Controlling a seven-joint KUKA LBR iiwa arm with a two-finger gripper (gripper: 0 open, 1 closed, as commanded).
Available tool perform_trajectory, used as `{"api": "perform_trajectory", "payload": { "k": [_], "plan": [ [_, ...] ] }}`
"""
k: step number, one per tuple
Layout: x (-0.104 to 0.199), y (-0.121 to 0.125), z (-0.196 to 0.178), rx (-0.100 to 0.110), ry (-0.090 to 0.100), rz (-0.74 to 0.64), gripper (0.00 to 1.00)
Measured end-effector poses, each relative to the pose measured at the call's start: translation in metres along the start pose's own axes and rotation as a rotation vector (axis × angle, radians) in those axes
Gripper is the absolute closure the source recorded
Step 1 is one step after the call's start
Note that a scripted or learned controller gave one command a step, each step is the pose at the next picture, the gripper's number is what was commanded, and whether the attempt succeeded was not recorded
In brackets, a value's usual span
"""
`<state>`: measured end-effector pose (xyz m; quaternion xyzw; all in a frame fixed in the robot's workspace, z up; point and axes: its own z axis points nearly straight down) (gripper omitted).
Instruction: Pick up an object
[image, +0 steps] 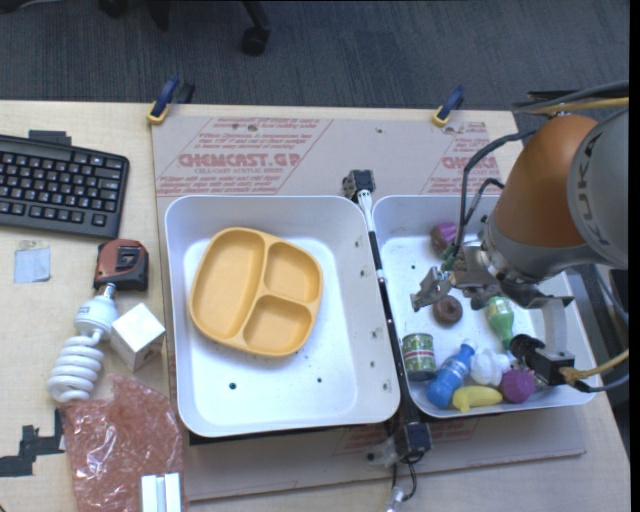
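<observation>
- My arm (560, 195) reaches in from the right and hangs over the right bin (395, 215), its orange band covering much of that bin's far right side.
- The gripper (432, 290) sits low in the bin, pointing left, just above and beside a brown donut-shaped piece (447, 310). I read the jaws as slightly spread with nothing between them; the fingertips are small and dark against the white floor, so I hold that loosely.
- I judge the brown piece the likeliest target, since it is the nearest thing to the tips and lies apart from the rest, with bare floor around it.
- The other candidates crowd the bin's near wall: a small labelled can (419, 353), a blue bottle (455, 367), a yellow banana-like toy (476, 398), a magenta ball (517, 384) and something white (487, 366) between them. A green bottle-shaped thing (500, 318) lies under the wrist, and a purplish object (443, 236) sits near the far wall.
- That cluster is touching or nearly so, and a grab there could nudge neighbours; the isolated piece looks the safer pick.
- The left bin (200, 390) holds a yellow divided plate (256, 291), well apart from the gripper.
- Outside the bins, on the bench's left, lie a keyboard (60, 185), a tape measure (121, 264), a spiral bulb (82, 352) and a white cube (138, 335).
</observation>
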<state>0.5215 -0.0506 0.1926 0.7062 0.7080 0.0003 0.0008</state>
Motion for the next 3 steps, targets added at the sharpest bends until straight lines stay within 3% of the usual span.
{"api": "perform_trajectory", "payload": {
  "k": [1,2,3],
  "plan": [
    [-0.045,0.046,0.1,0.002,0.0,0.003,0.0],
    [-0.045,0.047,0.091,0.002,-0.001,0.0,1.0],
    [-0.037,-0.018,0.0,0.0,0.0,0.004,1.0]
  ]
}}
